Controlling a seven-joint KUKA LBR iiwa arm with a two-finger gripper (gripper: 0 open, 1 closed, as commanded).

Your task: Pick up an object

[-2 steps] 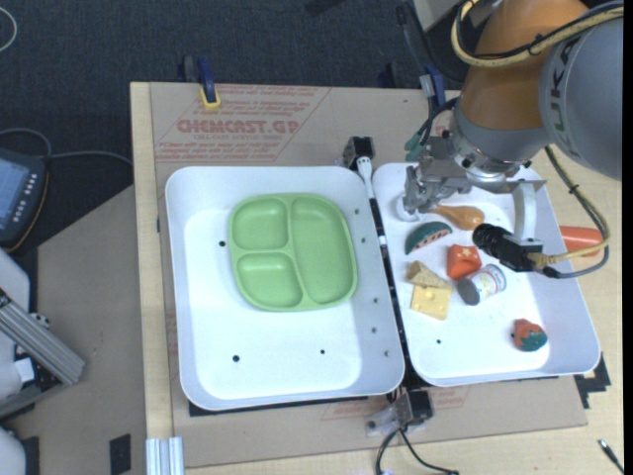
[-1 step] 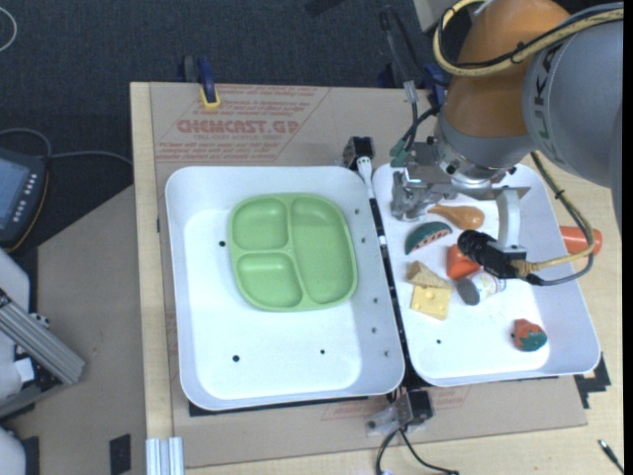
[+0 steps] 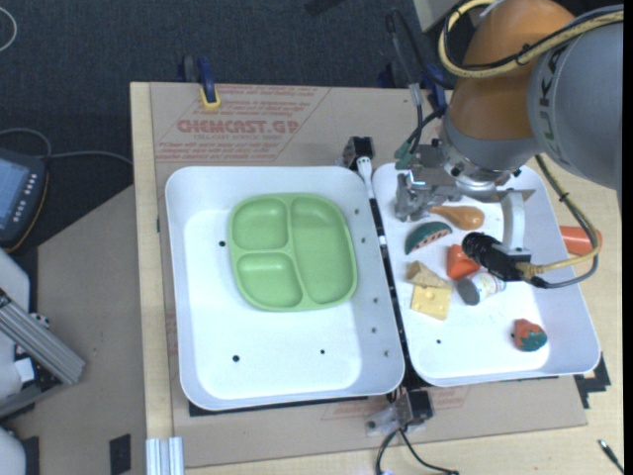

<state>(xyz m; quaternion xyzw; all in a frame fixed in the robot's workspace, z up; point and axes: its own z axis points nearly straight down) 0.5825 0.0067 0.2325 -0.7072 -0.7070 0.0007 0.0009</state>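
1. The pincer is seen low over the far part of the right bin; whether it is wide or narrow cannot be told.
2. Small objects are gathered in that bin: a watermelon slice, a cheese wedge, and a red-and-teal ball near its near right corner.
3. A green divided plate is laid in the left bin.

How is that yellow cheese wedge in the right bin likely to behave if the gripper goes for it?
The cheese wedge looks like a small, rigid plastic toy, so probably light and stiff. It lies flat on the right bin, so it should slide rather than roll when nudged. A cracker-like piece sits right against it and may get pushed along.
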